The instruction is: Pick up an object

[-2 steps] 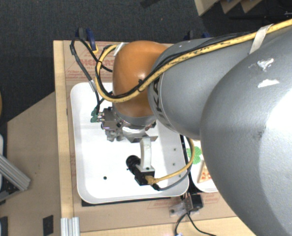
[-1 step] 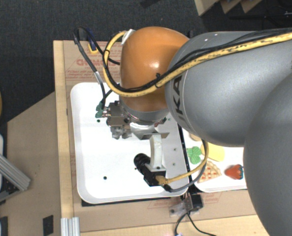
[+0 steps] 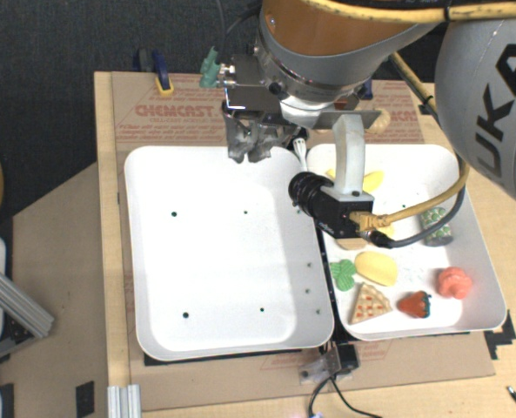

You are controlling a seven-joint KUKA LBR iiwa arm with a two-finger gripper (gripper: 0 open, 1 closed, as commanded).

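My gripper [image 3: 251,144] hangs below the grey wrist at the far edge of the left bin [image 3: 214,259], close to the wall between the two bins. Nothing shows under it but white bin floor. The objects lie in the right bin [image 3: 479,299]: a yellow oval piece [image 3: 377,268], a green leafy piece [image 3: 343,274], a pizza slice [image 3: 371,304], a red strawberry [image 3: 416,304], a pink lump [image 3: 454,282], a dark mesh-like item [image 3: 436,225] and a pale yellow piece [image 3: 372,181] partly hidden by the arm's hardware.
A black module [image 3: 323,203] with a yellow-tipped cable hangs from a grey bracket [image 3: 351,159] over the right bin's left side. Blue and green clamps [image 3: 164,81] sit at the cardboard's far edge. The bulky arm covers the right bin's far corner.
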